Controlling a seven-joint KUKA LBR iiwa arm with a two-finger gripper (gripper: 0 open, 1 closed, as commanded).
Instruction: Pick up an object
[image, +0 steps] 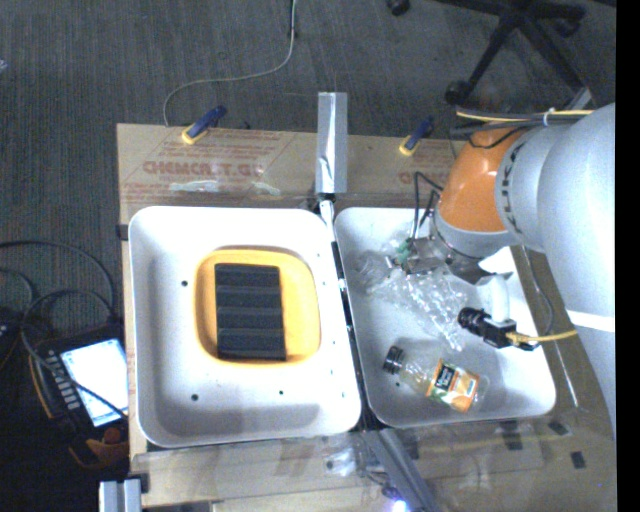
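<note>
In the right bin (540, 400), a small bottle (440, 378) with a black cap and an orange label lies on its side near the front. A crumpled piece of clear plastic (425, 295) lies in the middle of the same bin. My gripper (424, 258) reaches down at the back of the right bin, under the orange wrist band (472, 195), right at the upper edge of the clear plastic. The arm's bulk hides most of it. A yellow block with a black ridged top (250, 308) rests in the left bin (160, 330).
A black connector with a yellow cable (488, 326) hangs from the arm over the right side of the right bin. The ridge where the two bins meet (342, 300) runs down the middle. A metal post (331, 140) stands behind the bins.
</note>
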